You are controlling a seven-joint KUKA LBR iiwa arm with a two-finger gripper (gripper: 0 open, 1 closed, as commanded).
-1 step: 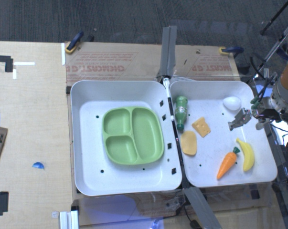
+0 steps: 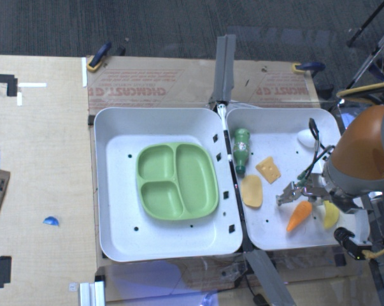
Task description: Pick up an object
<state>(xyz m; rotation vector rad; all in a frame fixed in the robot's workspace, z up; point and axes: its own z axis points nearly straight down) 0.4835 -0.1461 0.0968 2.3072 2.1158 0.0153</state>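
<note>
Camera view, looking down at a slant: two white bins side by side, left bin (image 2: 109, 190) holding a green divided plate (image 2: 177, 181), right bin (image 2: 274, 238) holding the loose items. Green bottle (image 2: 241, 149) at about 10 o'clock in the right bin, hard against the divider. Yellow wedge like a cheese slice (image 2: 268, 169) near the bin's centre, pale yellow rounded piece (image 2: 252, 191) just below-left of it at 8 o'clock. Orange carrot (image 2: 298, 215) at roughly 5 o'clock, tilted, tip pointing down-left. Yellow rounded item (image 2: 330, 215) just right of the carrot, partly under the arm. White object (image 2: 305, 138) at 1 o'clock by the far wall. Gripper (image 2: 292, 194) low over the bin floor, just above the carrot's upper end, metal fingers pointing toward 9 o'clock. Jaw state: cannot tell, too small and cluttered to read. Nothing seen between the fingers, so no grasp confirmed. Task progress, judged: approach made, likely candidate the carrot, closest item; closing and lifting not yet shown. Hard to make out: whether fingertips touch the carrot or sit just beside it. Wrist and orange band (image 2: 367, 145) cut off at 3 o'clock, covering the bin's right edge.
</note>
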